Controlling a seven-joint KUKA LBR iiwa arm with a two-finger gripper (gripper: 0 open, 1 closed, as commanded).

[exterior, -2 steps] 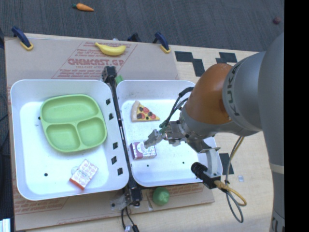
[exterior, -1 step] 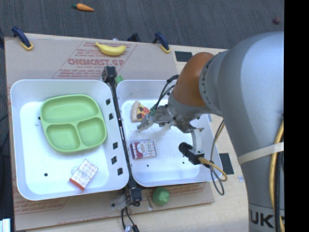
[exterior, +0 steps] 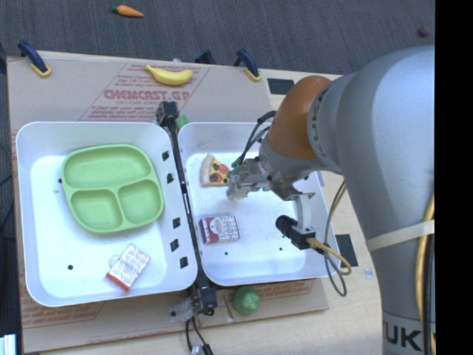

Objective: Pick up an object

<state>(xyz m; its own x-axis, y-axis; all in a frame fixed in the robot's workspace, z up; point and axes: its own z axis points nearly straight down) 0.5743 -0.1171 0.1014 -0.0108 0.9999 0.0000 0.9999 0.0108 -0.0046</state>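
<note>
The tool [exterior: 238,186] sits low in the right bin [exterior: 255,272], just beside the pizza slice [exterior: 214,171], which lies flat near the bin's upper left corner, close to the divider between the two bins. Whether the tool is released or clenched can't be told from this angle; the wrist and cabling cover the tip, and nothing is visibly gripped.

Risks, as a judgement: the slice is thin and flat, so the tool may close over it w/o catching an edge, or just push it toward the bin wall. It's also near the divider, so there's little room on that side, and a slightly off approach could bump the rim. The small red-and-white carton [exterior: 219,229] lies below the slice, apart from it, mid-bin; a sweep downward could knock it. Loose cables hang off the wrist near the bin's right edge, a possible snag.

Pose: the arm [exterior: 369,132] comes in from the right, big grey link across the bin's right side, orange band above the wrist, wrist bent down & left toward the slice.

Elsewhere: left bin [exterior: 37,220] holds a green divided plate [exterior: 112,188] and a small packet [exterior: 128,265]. On the surface [exterior: 81,87] lie a banana [exterior: 170,73] behind the bins and a green ball [exterior: 247,299] in front. A carrot [exterior: 128,10] lies on the floor.
</note>
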